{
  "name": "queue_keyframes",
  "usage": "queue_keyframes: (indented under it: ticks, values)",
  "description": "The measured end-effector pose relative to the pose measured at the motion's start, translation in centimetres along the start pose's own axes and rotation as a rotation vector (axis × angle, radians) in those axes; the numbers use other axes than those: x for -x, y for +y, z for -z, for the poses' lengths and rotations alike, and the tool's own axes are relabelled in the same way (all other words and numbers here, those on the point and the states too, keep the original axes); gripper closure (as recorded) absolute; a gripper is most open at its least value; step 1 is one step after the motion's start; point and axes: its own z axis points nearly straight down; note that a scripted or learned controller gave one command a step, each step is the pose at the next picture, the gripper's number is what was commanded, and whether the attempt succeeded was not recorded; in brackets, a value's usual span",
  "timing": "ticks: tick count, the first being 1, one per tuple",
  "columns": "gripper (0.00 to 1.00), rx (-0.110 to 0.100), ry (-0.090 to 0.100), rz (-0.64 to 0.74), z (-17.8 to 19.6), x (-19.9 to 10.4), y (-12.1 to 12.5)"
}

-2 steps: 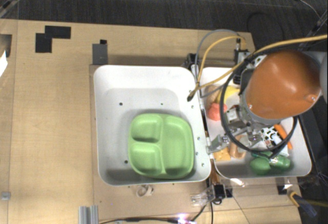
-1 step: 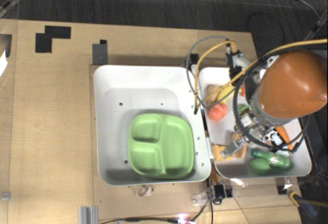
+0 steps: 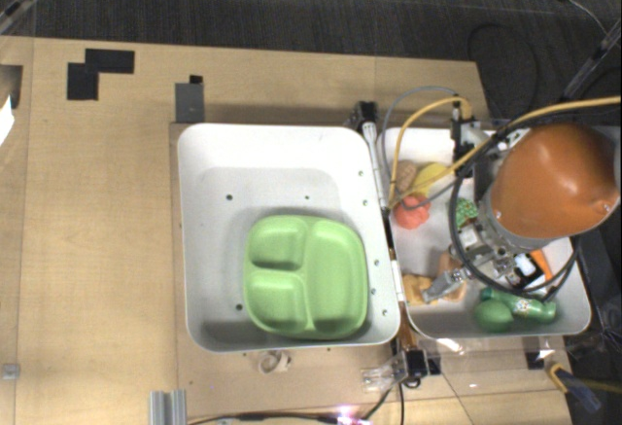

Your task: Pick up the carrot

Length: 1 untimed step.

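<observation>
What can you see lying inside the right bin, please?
In the right bin: a banana, a pink fruit, a green vegetable and an orange piece, perhaps the carrot. The arm covers the bin's middle, so anything there is hidden.

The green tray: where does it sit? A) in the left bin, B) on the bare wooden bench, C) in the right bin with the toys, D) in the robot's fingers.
A: the green tray lies flat on the floor of the left bin, well apart from the arm, which hangs over the right bin.
</observation>
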Motion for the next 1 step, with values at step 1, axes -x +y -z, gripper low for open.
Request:
queue_keyframes:
  ticks: [1]
  values:
    - [1.0, -0.008, -0.003, 0.004, 1.11, 0.31, -0.38]
